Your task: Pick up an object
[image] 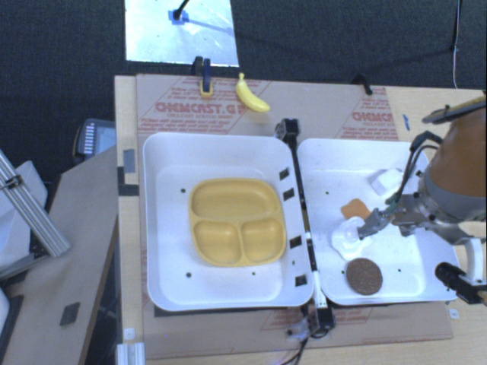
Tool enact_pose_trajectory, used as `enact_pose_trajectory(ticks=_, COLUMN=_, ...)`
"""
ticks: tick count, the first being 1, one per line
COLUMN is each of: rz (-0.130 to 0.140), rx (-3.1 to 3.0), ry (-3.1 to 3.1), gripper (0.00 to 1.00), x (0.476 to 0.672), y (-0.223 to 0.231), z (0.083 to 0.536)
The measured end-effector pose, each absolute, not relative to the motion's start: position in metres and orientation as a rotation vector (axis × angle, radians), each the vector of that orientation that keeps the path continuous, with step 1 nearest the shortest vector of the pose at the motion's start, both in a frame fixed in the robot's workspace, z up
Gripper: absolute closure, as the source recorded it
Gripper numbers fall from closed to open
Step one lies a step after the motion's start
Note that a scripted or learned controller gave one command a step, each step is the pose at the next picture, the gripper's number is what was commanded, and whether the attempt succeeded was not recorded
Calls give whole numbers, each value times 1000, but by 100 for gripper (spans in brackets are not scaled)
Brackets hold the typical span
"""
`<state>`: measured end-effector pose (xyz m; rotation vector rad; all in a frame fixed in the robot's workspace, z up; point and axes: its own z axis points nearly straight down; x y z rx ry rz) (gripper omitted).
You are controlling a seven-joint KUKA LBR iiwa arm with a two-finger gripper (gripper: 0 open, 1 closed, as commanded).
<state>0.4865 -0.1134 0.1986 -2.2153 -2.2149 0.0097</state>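
The right bin [396, 280] holds several small objects. A brown round disc [364, 276] lies near its front edge, a flat orange piece [354, 207] lies toward the left wall, and a small white block [385, 179] sits farther back. A white lumpy object [346, 239] lies between the orange piece and the disc. My gripper [370, 225] reaches in from the right and hangs low, right beside the white lumpy object and just front-right of the orange piece. The grey and orange arm [456, 173] covers the bin's right side.
The left bin [163, 204] carries a yellow three-compartment tray [234, 220]. A divider bar with black clips [298, 204] runs between the bins. Behind them, a yellow toy banana [252, 97] and a yellow clamp [205, 78] rest on the cardboard.
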Motion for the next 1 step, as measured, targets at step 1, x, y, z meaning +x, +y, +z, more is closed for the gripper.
enact_pose_trajectory(ticks=1, rz=-1, rx=-2218, ry=-2224, gripper=0, x=489, y=-113, z=204)
